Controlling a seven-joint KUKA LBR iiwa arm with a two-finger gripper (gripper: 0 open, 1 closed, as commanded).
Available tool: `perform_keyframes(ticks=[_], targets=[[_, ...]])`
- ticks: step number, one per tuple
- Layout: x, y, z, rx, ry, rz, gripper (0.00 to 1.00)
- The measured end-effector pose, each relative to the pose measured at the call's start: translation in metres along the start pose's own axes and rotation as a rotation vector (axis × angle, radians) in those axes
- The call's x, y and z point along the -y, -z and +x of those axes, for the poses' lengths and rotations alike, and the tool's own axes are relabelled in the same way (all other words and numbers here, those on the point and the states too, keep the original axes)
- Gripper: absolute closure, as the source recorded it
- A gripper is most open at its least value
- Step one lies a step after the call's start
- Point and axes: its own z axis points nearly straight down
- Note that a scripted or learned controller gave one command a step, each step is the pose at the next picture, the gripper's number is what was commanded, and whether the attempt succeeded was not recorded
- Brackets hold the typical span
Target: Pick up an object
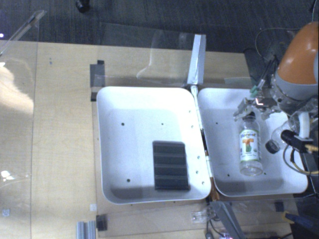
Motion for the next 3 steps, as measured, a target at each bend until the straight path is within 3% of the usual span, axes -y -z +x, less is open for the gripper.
perform_keyframes(ticks=[1,2,3], targets=[[0.005,-0.114,-0.039,0.002,0.056,-0.006,0.0],[0.043,-0.116,-0.027,0.007,0.064,-0.022,0.0],[0.002,-0.116,-0.022,0.008,0.25,-0.019,0.0]])
